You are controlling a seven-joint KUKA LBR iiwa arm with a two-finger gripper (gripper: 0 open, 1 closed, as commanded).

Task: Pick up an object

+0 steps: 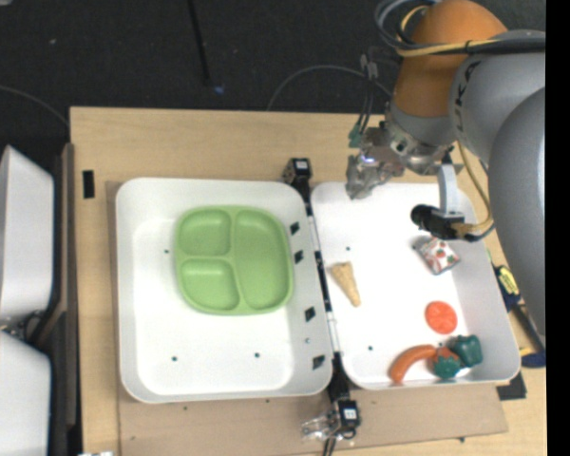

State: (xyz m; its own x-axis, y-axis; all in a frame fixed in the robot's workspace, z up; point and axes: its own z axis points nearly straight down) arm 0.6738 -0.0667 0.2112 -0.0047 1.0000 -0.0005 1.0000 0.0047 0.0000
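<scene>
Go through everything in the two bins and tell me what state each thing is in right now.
Green plate: flat in the left bin, its compartments bare.
Cone: lying on its side in the right bin.
Orange disc: lying flat.
Orange sausage: lying against the teal toy.
Red-and-white block: resting tilted.
Pincer: at the right bin's far corner, holding nothing visible.

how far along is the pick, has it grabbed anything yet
Nothing looks picked. The gripper sits over the right white bin's far left corner. The tan cone, round orange-red piece, curved orange piece and teal toy lie in that bin. Choosing, grasping and lifting remain.
</scene>
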